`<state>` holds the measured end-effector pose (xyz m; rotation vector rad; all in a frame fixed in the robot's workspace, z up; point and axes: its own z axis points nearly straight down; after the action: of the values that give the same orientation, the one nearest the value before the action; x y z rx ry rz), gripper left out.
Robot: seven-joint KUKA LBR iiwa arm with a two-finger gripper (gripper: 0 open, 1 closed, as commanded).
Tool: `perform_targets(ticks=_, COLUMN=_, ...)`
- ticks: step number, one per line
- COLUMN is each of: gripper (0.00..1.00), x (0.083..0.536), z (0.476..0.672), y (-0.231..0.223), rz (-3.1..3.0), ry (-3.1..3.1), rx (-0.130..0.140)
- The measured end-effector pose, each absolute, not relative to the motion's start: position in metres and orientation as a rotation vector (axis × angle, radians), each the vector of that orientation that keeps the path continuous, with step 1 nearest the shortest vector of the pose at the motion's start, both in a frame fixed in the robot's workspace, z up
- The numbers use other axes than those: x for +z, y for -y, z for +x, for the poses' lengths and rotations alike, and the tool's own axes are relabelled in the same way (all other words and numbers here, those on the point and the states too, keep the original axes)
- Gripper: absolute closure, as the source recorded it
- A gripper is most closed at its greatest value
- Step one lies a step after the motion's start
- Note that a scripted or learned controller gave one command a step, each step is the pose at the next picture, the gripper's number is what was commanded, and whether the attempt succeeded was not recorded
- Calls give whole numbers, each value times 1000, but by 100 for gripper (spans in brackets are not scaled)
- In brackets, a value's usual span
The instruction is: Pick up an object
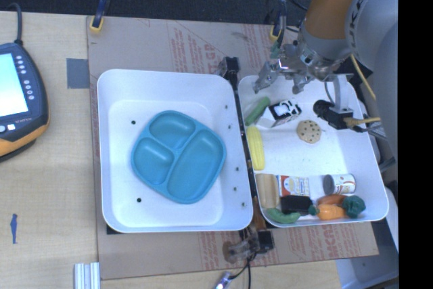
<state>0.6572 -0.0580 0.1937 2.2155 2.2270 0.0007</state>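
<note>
Counter [54, 166]: we see it carrying two white bins side by side, with a handheld screen unit [17, 98] at nine o'clock.
Left bin [115, 145]: holds a blue divided plate [178, 156] near its middle.
Right bin [362, 159]: holds all the small items, so we judge the pick must come from here.
Arm [352, 3]: reaches in from two o'clock, its gripper [285, 78] hanging over the bin's twelve o'clock edge.
Jaws: spread apart, with nothing between them as far as we can see.
Progress: we judge the task barely begun; the gripper is above the bin, and the descent, the closing and the lift are all left.
Likely target: the black and white object [285, 111] just below the gripper, toward six o'clock; small, boxy, lying flat.
Nearby: a green pod [257, 109] and yellow corn [255, 147] at the bin's nine o'clock side, a speckled cookie [309, 131] toward three o'clock.
Far row: packets, a can [338, 184] and toy vegetables crowd the six o'clock edge.
</note>
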Motion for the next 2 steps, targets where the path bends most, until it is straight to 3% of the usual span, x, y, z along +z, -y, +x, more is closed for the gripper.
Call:
perform_targets(ticks=1, gripper=0, x=192, z=640, y=50, rz=2217, ry=-2229, rx=-6)
perform_targets(ticks=2, gripper=0, x=192, z=656, y=5, rz=2217, ry=-2227, rx=-2)
